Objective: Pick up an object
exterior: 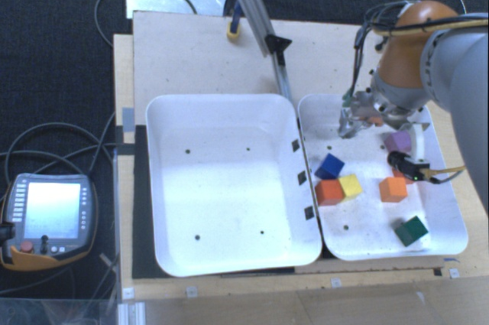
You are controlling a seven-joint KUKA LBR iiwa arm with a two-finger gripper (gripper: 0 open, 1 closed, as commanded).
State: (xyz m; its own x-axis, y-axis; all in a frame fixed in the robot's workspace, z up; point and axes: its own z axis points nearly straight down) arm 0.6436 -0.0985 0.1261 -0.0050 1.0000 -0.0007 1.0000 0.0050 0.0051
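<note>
Pincer [348,125] hangs over the right bin [451,239]; whether spread, cannot tell; blue cube [330,166] sits diamond-wise.

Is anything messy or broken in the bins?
Nothing looks broken or spilled. All the blocks sit in the right bin: blue, yellow, two orange, green and purple. Blue, yellow and one orange bunch together, turned at different angles. The tool hovers over that bin's far end.

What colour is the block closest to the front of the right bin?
Dark green, seen in the camera view.
</note>
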